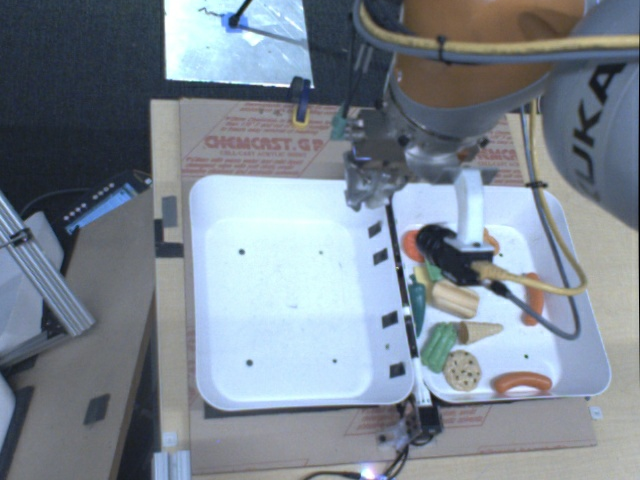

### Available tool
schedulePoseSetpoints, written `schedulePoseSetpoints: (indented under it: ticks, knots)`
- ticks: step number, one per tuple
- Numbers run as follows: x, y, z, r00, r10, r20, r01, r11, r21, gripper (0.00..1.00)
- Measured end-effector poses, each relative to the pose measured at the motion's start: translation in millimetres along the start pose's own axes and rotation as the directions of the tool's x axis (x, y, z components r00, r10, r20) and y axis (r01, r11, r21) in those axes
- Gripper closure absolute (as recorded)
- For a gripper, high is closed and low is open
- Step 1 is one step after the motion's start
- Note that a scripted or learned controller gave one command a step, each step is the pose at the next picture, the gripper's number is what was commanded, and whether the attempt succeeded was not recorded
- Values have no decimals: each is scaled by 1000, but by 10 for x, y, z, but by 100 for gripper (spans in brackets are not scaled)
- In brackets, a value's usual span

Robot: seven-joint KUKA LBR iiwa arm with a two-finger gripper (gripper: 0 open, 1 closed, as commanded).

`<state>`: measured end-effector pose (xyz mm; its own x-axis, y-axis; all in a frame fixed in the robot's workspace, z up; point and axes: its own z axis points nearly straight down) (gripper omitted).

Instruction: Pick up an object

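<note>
claw (368,196) over bin divider | toy food (452,320) lower right, apart

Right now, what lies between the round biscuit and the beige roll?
In the camera view, a toy ice-cream cone lies on its side between the round biscuit and the beige roll.

The shallow white left bin (280,308) is lying open across its whole floor, offering wide room for a descent. The shallow white right bin (580,338) is crowding its near-left part with toy food: a round tan cracker (462,370), a green pickle-shaped piece (438,345), a tan ice-cream cone (478,332), a pale cylinder (453,298) and an orange sausage (521,381), lying close together. The grey and orange arm (480,48) is hanging over that bin's far part, blocking passage there, and its yellow cable (545,290) is looping across the middle
</note>
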<state>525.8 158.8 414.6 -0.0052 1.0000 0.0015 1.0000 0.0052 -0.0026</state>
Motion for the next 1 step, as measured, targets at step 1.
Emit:
schedulePoseSetpoints:
  ticks: [1]
  knots:
    - [109, 673, -212, 1000, 3, 1, -3, 1000, -10, 100]
